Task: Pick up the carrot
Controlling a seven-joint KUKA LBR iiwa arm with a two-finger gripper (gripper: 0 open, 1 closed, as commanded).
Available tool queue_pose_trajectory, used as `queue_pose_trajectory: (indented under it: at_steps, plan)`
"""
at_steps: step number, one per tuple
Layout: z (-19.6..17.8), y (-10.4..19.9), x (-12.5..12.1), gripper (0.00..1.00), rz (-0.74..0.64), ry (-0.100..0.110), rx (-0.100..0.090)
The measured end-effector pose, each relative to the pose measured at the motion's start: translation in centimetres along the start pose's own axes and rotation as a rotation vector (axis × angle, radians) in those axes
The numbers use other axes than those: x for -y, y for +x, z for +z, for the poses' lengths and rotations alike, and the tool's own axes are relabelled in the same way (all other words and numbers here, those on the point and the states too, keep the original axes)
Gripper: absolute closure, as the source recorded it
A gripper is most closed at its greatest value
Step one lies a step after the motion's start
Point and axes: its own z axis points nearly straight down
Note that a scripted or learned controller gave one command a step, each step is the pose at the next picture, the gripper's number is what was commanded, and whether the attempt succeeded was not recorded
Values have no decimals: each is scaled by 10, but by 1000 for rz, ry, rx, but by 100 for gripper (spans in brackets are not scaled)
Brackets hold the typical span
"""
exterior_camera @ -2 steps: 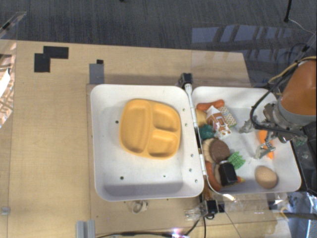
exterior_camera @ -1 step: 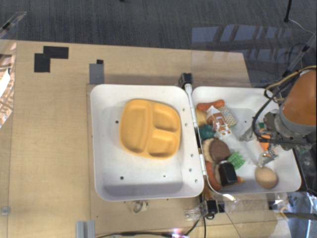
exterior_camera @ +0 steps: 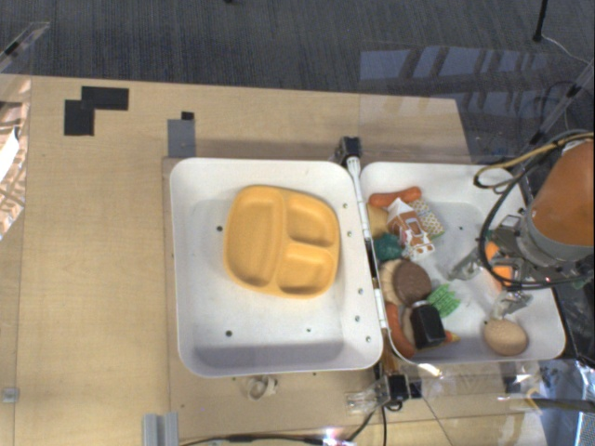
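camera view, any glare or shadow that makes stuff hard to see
In the camera view, pale reflections streak the clear panel above the right bin; the yellow tray casts a soft shadow in the left bin; the arm is slightly blurred; the carrot is evenly lit.
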Motion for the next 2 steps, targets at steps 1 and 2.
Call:
queue_pose_trajectory:
  at_steps: [1,2]
  plan:
    - [-1,25,-22,0,-1,3,0]
    - [-14,20,-19,100,-8,13,7]
